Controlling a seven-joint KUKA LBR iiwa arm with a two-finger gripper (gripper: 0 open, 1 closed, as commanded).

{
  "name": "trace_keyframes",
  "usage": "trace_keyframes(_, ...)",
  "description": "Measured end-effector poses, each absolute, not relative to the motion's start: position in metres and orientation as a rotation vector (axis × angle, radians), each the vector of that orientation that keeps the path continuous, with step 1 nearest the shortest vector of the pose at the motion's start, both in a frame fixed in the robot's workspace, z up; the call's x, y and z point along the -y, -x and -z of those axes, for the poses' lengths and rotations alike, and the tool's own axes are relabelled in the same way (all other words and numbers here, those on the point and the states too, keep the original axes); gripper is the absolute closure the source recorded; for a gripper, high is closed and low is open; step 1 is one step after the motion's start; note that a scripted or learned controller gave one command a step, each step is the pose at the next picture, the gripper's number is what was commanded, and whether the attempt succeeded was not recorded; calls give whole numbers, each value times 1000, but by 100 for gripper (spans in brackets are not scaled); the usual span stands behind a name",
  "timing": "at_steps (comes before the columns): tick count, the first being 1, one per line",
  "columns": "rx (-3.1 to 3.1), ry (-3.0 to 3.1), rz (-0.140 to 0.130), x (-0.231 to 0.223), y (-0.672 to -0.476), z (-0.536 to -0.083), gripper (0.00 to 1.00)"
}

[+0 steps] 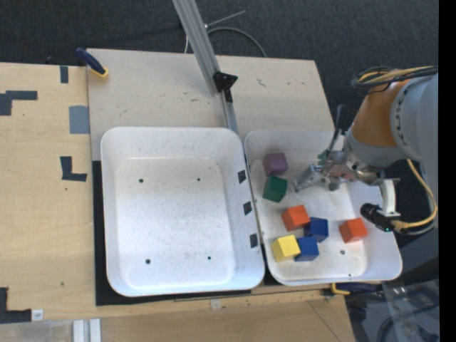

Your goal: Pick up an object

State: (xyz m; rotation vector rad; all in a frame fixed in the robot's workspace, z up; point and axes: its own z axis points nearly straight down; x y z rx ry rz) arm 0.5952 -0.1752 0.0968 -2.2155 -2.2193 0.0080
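While the end effector (308, 179) is hovering open and empty, it should be centring over the green cube (275, 189) before descending.

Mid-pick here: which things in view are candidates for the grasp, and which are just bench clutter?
Job:
purple block
green block
two orange blocks
two blue blocks
yellow block
gripper

Lying about:
left bin
blue-and-yellow clamp
metal rail
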Motion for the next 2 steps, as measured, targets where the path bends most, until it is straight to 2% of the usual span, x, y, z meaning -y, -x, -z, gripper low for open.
trace_keyframes(1, 2223, 2217, -2, 175, -597, -110, 100)
trace_keyframes(2, 2226, 2221, 3, 169, -604, -157, 100)
